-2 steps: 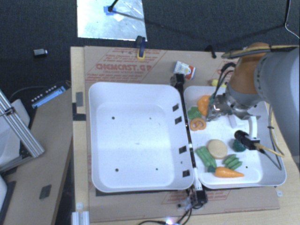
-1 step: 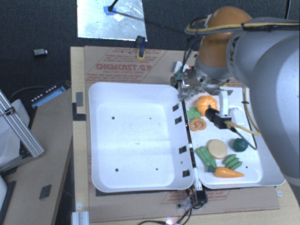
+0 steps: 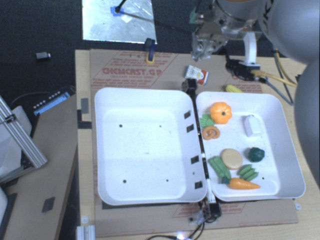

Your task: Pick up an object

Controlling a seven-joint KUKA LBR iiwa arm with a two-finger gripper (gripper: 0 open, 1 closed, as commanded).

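Gripper (image 3: 205,48) hangs above the bench behind the right bin (image 3: 287,134) — finger state can't be told. Orange pumpkin (image 3: 220,112), carrot (image 3: 243,184) lie in that bin.

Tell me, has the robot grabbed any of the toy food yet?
Not yet. The gripper hangs above the bench behind the bins, and I see nothing between its fingers. The toys lie in the right bin: the pumpkin, the carrot, the round biscuit and the dark green broccoli. What's left is the whole job: come down over one toy, close on it and lift.
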